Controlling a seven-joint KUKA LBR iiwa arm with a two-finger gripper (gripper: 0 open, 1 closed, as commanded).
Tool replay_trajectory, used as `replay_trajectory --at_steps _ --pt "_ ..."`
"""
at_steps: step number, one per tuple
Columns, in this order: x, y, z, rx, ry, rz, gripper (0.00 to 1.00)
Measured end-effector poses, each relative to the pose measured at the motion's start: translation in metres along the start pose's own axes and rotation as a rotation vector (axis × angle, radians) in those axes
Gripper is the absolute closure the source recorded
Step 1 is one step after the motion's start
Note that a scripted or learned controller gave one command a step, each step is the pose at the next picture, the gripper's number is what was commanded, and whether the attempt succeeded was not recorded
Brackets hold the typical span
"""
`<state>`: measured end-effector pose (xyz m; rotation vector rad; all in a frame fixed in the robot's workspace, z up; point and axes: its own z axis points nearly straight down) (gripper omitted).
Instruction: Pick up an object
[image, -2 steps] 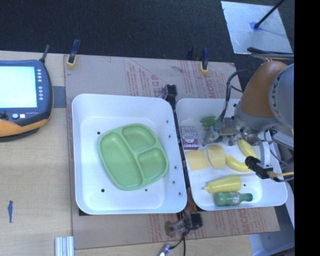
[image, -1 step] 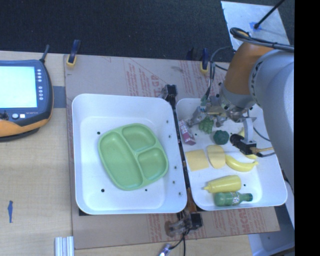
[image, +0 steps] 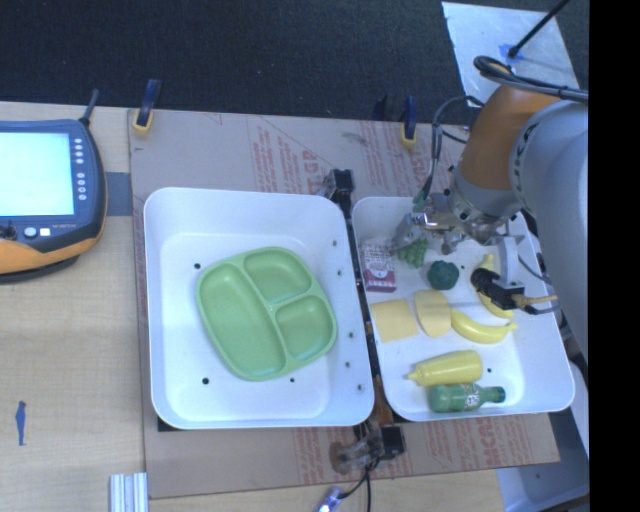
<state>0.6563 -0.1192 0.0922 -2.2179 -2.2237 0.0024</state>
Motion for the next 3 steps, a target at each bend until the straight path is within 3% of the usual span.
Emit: replay_trajectory --at_steps 1,2,3 --pt "0.008 -0.082 0.001 0.004 0.0 -0.003 0.0" --pt "-0.013 0.0 0.0 0.001 0.001 -0.002 0.0" --pt "-0.03 -0.103 0.001 0.003 0.0 -0.001 0.0"
